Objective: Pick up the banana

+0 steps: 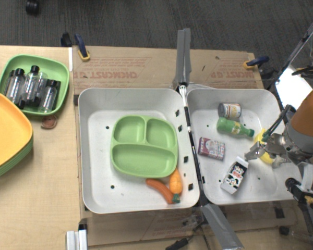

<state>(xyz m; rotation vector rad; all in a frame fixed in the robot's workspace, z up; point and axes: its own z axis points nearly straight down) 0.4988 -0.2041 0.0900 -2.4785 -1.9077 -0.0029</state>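
The banana (pixel 262 136) is yellow and lies near the right wall of the right bin (pixel 214 189). Only small yellow parts of it show, above and below the gripper (pixel 260 151). The gripper reaches in from the right, low over the banana, and hides its middle. The grey arm with its orange band (pixel 308 120) stands at the right edge of the camera view.
The right bin also holds a can (pixel 229 110), a green bottle (pixel 235 128), a small box (pixel 212 148) and a little carton (pixel 235 175). In the left bin lie a green divided plate (pixel 144 147) and a carrot (pixel 161 189).
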